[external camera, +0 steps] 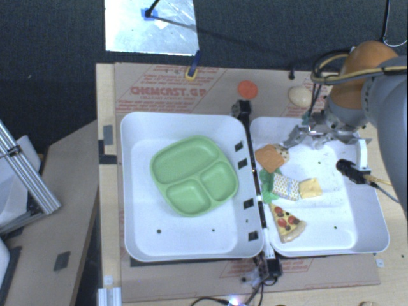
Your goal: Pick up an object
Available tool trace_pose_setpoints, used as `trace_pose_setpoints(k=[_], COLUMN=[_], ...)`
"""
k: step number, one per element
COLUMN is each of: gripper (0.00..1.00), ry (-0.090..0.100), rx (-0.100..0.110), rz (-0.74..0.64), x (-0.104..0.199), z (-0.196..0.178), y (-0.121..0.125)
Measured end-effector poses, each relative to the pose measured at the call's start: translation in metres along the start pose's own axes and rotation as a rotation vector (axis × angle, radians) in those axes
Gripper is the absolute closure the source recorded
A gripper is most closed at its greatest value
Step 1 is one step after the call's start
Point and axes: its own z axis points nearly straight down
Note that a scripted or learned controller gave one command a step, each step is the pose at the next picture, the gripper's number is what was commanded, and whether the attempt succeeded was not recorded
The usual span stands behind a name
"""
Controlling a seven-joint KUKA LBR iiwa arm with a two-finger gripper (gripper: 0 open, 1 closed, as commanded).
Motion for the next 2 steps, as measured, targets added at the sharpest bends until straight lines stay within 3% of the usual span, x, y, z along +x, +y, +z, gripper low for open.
trace_pose_setpoints(k=[1, 2], gripper=[1.0, 1.0], ry=[-0.001, 0.0], rx=[-0.004, -0.004], rz=[-0.003, -0.001], x=[0.0, -0.001], z=[-0.012, -0.072], y=[0.001, 0.013])
